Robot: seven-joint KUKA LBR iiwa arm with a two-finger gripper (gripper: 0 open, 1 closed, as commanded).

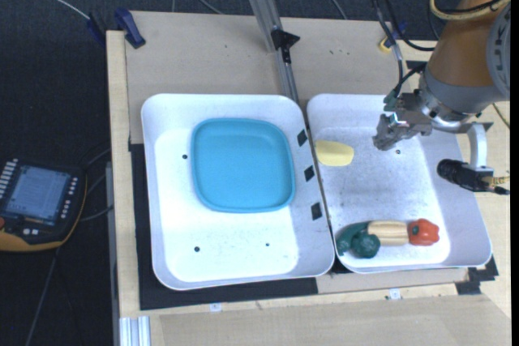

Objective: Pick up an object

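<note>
Currently the claw point(395, 132) hangs above the right bin point(454, 255); its state cannot be told from this angle. Nearest the viewer, below the claw, a green object point(359, 242), a tan piece point(388, 232) and a red piece point(422, 232) lie bunched against the bin's front wall. The yellow object point(334, 153), just beside the claw to its left, lies alone, so it appears the likeliest candidate. Farther left, a blue tray point(242, 164) sits in the left bin point(170, 247).

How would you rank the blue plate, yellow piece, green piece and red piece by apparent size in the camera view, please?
1. blue plate, by far.
2. yellow piece and green piece: too alike to rank.
3. red piece, slightly smaller.
</note>
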